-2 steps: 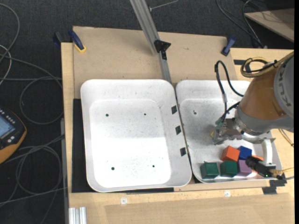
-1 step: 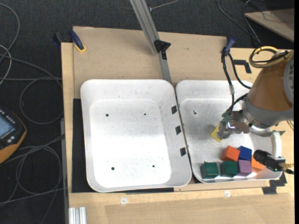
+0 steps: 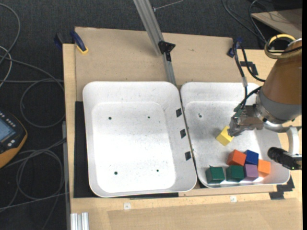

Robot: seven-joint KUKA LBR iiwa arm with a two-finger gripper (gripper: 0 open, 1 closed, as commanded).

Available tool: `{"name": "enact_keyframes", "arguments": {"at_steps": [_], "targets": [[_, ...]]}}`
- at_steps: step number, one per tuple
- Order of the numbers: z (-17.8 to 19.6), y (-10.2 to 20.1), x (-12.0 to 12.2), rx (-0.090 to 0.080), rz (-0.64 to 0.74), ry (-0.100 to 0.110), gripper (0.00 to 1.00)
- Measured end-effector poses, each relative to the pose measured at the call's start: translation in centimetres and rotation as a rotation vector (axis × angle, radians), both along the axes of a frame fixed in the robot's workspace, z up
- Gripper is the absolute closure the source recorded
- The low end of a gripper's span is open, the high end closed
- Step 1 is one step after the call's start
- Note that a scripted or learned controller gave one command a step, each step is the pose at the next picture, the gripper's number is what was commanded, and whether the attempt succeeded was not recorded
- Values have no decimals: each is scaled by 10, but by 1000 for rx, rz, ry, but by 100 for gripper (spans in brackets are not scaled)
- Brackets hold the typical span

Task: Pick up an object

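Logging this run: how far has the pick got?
Done: the gripper is down in the right white bin, right at the yellow block. In hand: nothing clearly; whether it grips the block is unclear. Left: lifting it. The other coloured blocks sit clustered near the front edge.

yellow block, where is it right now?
In the right bin, near its middle: the yellow block sits at the claw tip, up-left of the cluster of coloured blocks along the near edge.

No lettering, label or number can be read anywhere: the bins, blocks and bench carry no legible marks.
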State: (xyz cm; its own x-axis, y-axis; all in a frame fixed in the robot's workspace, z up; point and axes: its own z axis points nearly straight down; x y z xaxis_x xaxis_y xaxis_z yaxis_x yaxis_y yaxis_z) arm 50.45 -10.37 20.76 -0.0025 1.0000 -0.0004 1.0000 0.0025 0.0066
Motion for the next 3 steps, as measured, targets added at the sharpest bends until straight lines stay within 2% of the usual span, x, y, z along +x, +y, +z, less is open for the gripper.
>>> {"name": "enact_keyframes", "arguments": {"at_steps": [1, 3], "targets": [[41, 0, 2, -1, 0, 0, 100], [48, 106, 12, 2, 5, 5, 100]]}}
